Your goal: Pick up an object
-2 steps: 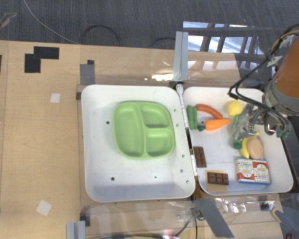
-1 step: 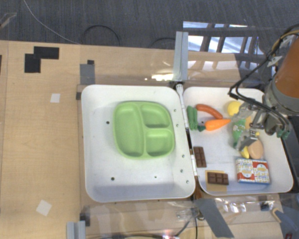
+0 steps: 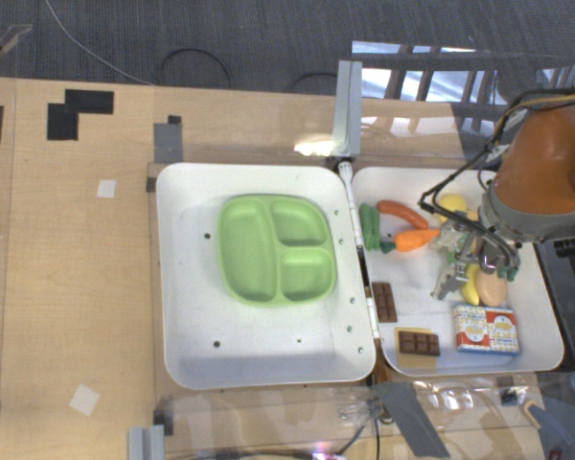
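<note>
Wooden bench [image 3: 67, 286], grey carpet [image 3: 220, 17] beyond

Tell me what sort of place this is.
Probably a robotics lab bench set up for pick-and-place trials. Two shallow white bins sit side by side on a wooden bench, a green divided plate in the left one, toy food such as a carrot in the right, under the arm's gripper.

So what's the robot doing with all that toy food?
The robot arm reaches into the right bin, its end effector low among the toy food, close to a yellow piece. A carrot, a red sausage, two chocolate bars and a small box lie around it. Whether it has grabbed anything is unclear. The left bin holds a green divided plate.
</note>
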Controlling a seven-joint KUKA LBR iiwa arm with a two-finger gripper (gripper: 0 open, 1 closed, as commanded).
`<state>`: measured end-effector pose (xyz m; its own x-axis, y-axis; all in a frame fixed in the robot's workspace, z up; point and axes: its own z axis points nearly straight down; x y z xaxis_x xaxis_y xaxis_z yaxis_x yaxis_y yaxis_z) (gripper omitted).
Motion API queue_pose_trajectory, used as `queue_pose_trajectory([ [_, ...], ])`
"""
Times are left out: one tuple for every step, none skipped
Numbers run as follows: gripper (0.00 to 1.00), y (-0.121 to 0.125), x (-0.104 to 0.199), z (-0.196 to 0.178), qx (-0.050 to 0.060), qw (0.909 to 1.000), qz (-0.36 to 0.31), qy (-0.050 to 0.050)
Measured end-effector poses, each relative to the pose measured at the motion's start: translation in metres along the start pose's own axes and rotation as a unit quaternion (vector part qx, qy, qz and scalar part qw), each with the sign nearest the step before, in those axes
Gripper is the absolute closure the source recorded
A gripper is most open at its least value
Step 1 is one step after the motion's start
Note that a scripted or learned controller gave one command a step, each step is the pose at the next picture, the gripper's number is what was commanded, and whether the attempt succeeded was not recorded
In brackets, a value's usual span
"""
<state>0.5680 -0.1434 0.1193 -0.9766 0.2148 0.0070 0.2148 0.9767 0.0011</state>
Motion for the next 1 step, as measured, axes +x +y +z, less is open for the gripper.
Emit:
queue_pose_trajectory([
  [0.00,0.0180,-0.0286,0.0203,0.000,0.9988,-0.049,-0.008],
])
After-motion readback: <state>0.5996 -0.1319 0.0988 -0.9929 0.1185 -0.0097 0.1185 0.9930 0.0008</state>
